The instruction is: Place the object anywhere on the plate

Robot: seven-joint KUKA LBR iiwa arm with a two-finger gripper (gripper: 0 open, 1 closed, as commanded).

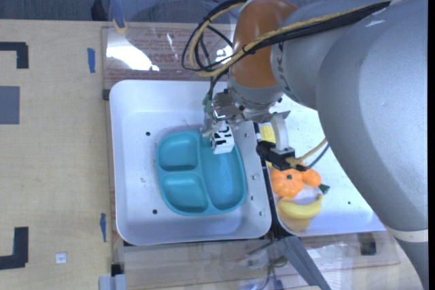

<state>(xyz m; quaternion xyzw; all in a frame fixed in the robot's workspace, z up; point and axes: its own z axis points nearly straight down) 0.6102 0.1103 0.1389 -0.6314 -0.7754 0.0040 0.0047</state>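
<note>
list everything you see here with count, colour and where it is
bins: 2, white, side by side on the bench
plate: 1, teal, three compartments, in the left bin
orange toy: 1, orange with green top, in the right bin near the divide
banana: 1, yellow, just below the orange toy
bench: 1, light wood with black and blue marks
arm: 1, grey with orange band, from the right
gripper: 1, above the plate's upper right edge

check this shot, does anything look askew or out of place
Nothing is spilled or damaged. The blue plate lies flat in the left bin, turned at a slant to the bin's walls. The orange and banana sit crowded against the right bin's near left corner, touching each other.
</note>
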